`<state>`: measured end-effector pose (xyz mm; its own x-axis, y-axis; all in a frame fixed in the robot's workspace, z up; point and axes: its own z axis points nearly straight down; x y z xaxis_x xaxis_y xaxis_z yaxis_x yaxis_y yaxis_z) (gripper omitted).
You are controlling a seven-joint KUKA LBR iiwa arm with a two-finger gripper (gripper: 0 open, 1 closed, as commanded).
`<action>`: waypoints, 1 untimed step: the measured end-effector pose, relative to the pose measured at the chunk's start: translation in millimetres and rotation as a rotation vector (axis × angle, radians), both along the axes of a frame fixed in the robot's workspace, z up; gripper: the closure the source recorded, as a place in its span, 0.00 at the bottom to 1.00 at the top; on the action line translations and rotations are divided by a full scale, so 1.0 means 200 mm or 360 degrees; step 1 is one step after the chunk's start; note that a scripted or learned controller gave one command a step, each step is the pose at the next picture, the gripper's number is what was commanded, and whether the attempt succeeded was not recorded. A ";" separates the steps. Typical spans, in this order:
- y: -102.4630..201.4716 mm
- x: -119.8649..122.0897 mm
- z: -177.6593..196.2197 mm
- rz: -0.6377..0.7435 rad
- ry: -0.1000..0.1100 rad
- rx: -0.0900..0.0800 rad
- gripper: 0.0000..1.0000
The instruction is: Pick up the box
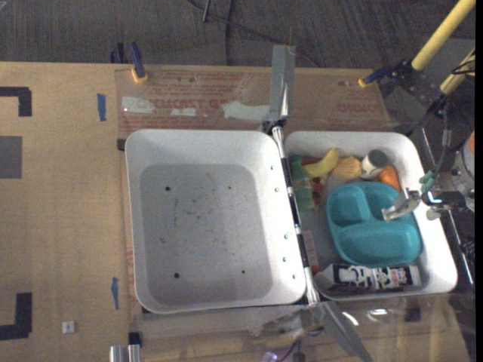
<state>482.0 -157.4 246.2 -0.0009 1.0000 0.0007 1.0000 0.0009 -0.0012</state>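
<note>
So the box is lying flat along the bottom wall of the right bin, lower right of the frame. It's a long dark thing with a white label, long side running left to right. Just above it, touching or nearly so, sits a teal tray with divided compartments, taking up most of the middle of that bin.

Above the tray, along the top of the bin, there's a banana, a tan roundish thing beside it, a small can and something orange at the tray's upper right corner. A strip of red and green stuff lines the bin's left wall; can't tell what it is.

The gripper is over the tray's right edge, well above the box in the frame, arm coming in from the right. Honestly can't make out how the claw stands, it's too blurry.

The left bin fills the middle of the frame, just a speckled grey floor. Both sit on a cardboard bench with blue tape bits.
</note>
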 end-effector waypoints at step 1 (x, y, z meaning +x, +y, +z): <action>0.12 0.07 0.11 -0.0123 -0.0005 -0.0003 0.00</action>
